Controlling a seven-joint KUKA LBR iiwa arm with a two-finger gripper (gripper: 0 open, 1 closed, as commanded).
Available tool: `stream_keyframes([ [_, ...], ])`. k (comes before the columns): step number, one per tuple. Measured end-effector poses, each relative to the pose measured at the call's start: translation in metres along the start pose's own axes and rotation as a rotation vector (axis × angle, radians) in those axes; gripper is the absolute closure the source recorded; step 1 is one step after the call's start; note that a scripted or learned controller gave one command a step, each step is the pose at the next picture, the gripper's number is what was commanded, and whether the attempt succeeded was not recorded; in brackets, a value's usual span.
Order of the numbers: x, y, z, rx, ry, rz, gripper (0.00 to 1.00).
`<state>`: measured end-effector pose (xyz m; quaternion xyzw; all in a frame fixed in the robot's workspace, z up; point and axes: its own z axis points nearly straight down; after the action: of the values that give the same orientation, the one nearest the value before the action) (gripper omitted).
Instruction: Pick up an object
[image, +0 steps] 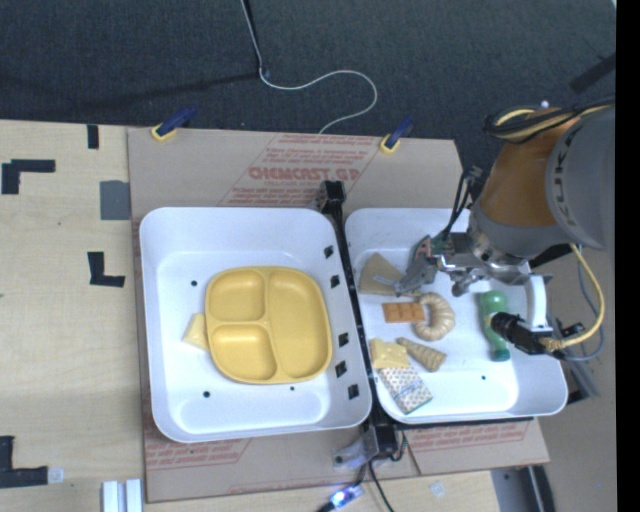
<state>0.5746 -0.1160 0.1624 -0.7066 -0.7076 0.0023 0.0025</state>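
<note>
arm (545, 185) hangs high; its end effector (432, 262), state unclear, sits just above the croissant (436, 314), light and stiff-looking; grip its middle.

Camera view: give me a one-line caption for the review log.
KUKA arm's gripper hovers over toy food in the right bin, near a croissant; a yellow divided plate sits in the left bin.

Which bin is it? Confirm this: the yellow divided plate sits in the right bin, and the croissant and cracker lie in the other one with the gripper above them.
Wrong on one count: the camera view shows the yellow divided plate in the left bin. The croissant and cracker lie in the other one, the right bin, with the gripper above them.
</note>
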Motion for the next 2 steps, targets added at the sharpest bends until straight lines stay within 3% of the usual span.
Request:
stream_keyframes([
  [2, 0.003, -0.001, 0.079, -0.006, -0.001, 0.0, 0.0],
])
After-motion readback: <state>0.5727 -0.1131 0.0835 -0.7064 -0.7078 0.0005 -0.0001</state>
